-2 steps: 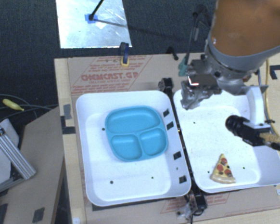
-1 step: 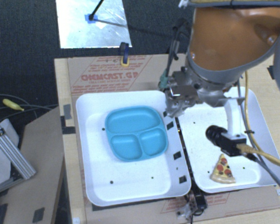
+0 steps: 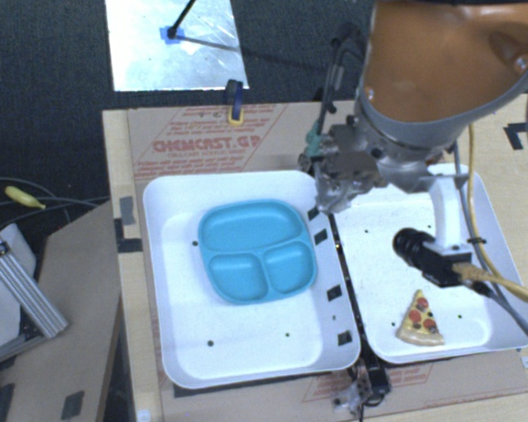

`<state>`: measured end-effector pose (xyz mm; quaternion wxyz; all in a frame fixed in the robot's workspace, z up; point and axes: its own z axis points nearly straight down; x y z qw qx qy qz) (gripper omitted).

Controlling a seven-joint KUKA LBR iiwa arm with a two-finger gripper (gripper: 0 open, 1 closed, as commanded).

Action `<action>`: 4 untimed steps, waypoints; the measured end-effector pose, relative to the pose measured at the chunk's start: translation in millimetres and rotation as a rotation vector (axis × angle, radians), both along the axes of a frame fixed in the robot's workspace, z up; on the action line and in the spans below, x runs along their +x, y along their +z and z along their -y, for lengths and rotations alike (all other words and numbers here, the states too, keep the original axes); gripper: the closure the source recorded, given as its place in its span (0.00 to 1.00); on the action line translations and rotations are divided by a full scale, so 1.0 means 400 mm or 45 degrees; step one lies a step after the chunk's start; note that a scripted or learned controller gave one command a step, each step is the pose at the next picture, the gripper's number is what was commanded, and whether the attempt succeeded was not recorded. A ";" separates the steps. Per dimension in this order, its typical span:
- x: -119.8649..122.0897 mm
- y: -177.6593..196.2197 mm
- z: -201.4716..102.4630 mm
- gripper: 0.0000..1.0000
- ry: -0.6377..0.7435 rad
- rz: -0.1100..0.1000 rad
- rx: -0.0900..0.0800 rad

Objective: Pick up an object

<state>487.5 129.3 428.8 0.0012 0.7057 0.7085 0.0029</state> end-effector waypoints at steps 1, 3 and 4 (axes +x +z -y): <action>-0.002 0.064 -0.034 1.00 0.001 -0.002 -0.001; -0.002 0.041 0.149 1.00 -0.007 0.000 -0.002; -0.002 -0.026 0.144 1.00 -0.005 -0.006 -0.003</action>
